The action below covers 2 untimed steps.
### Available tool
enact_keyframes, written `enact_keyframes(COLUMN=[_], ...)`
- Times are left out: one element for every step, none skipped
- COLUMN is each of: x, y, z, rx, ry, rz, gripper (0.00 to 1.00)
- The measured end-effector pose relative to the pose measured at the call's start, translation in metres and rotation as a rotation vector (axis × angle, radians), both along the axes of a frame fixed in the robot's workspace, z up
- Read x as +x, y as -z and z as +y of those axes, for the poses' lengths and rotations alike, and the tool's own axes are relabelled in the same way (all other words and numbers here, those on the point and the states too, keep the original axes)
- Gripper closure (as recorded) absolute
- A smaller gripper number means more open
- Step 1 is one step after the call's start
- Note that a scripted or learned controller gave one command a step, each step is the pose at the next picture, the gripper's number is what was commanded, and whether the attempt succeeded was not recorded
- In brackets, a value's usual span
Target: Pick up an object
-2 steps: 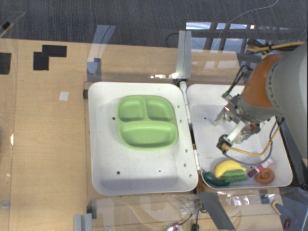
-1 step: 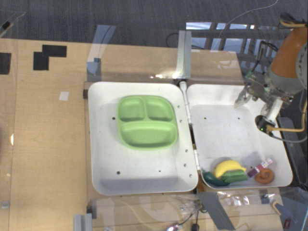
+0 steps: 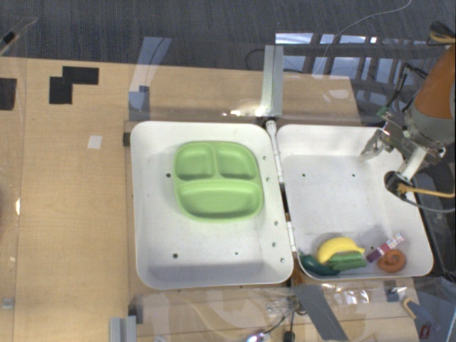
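Note:
In the right bin (image 3: 335, 191), a yellow banana-shaped toy (image 3: 339, 247) lies by the front wall. A dark green cucumber-shaped toy (image 3: 335, 263) lies against it. Just to their right are a brown ring-shaped piece (image 3: 391, 261) and a small purple and white item (image 3: 390, 245). My gripper (image 3: 390, 158) hangs over the bin's far right corner, well away from the toys. Its fingers (image 3: 371, 147) are spread, and it is open with nothing between them.
The left bin (image 3: 153, 212) holds a light green divided plate (image 3: 216, 179) at its middle. A metal divider (image 3: 280, 191) runs between the bins. A black cable loop (image 3: 396, 182) hangs below the wrist, and railings stand behind the right bin.

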State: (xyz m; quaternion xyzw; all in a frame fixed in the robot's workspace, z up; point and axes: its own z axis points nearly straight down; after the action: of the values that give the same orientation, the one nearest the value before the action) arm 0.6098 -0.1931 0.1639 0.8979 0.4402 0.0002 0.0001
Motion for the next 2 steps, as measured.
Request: enact_keyframes(x=[0.042, 0.045], y=[0.077, 0.077], z=[0.017, 0.039], rx=[-0.001, -0.001], ry=[0.148, 0.274], rz=[-0.005, -0.006], gripper=[0.0, 0.0])
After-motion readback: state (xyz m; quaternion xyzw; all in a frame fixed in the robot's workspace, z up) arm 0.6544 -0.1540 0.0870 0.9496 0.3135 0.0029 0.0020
